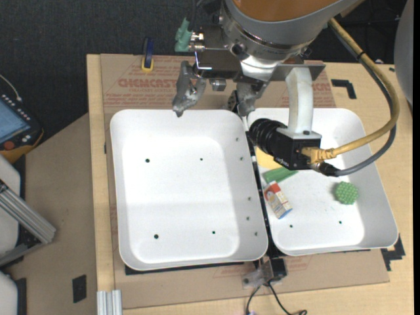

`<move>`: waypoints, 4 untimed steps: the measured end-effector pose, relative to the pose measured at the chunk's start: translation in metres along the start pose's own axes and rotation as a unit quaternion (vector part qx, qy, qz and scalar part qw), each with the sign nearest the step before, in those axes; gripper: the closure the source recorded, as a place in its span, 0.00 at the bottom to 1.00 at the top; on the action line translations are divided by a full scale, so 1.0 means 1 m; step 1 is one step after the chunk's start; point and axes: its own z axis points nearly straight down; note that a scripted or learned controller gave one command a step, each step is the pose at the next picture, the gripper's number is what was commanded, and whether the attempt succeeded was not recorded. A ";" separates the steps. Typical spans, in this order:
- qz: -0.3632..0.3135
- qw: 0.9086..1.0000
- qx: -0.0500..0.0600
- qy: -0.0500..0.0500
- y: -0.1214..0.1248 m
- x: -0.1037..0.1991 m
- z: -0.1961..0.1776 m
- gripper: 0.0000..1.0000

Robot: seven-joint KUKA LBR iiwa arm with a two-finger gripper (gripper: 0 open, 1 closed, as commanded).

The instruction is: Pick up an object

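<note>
Overhead, the gripper (213,97) hangs spread wide; nothing between its fingers.

Glossy white plastic bins (131,176), cardboard base (105,84)

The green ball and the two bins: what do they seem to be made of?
The green ball in the right bin looks like soft rubber or foam, matte, with a bumpy, knobbly surface; which one is unclear. Both bins, the left bin included, look like moulded white plastic, smooth and slightly glossy, with rounded rims and soft light reflections.
</note>
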 end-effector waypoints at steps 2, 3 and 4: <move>0.003 1.000 -0.002 0.001 0.001 -0.003 -0.012 0.00; 0.002 1.000 -0.004 0.002 0.001 -0.003 -0.023 1.00; 0.002 1.000 -0.005 0.002 0.001 -0.002 -0.033 1.00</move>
